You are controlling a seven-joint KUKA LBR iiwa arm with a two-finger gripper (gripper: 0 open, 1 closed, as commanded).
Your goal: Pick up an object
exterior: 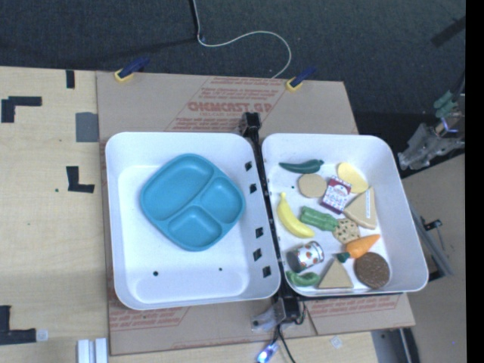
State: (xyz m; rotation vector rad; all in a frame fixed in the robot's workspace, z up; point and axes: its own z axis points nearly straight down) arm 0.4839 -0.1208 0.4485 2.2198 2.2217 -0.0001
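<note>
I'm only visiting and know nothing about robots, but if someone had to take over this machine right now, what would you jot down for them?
Gripper: at the far right, outside the bins, nothing seen in it; whether the fingers are open or shut cannot be told.
Right bin: holds the toy food, including a banana, a green chili, a carrot, a small can and a brown round cookie.
Left bin: holds a blue divided plate.
Done: nothing picked up yet.
Left: bring the arm over the right bin, grasp one item and lift it.
</note>
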